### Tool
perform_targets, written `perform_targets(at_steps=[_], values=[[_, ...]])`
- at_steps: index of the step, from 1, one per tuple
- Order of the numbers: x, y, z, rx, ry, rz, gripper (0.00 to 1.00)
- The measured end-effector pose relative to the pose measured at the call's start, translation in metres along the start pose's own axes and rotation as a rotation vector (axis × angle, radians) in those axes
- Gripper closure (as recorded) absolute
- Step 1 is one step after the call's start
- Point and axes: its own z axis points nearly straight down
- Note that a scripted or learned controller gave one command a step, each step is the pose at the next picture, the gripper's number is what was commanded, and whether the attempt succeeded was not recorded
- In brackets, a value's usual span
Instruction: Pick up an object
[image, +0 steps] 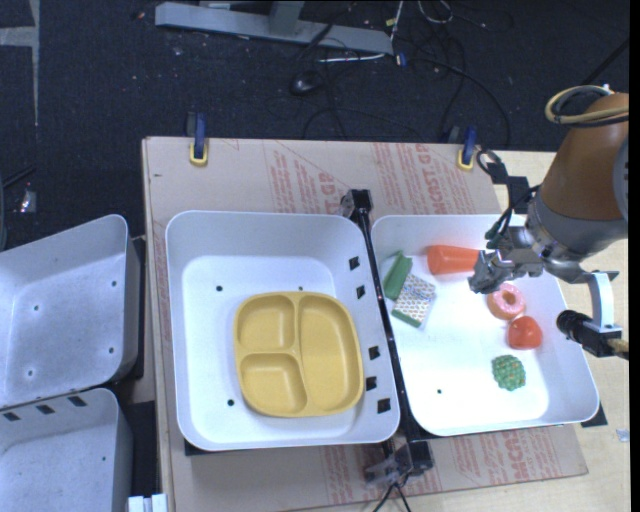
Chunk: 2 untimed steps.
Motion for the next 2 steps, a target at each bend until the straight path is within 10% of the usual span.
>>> perform_targets(at_steps=[1,2], values=[[-0.008,0.005,-0.061,-0.001,-0.001,0.000,1.00],[0.053,0.008,-0.062,0.006,0.004,-0.006,1.00]])
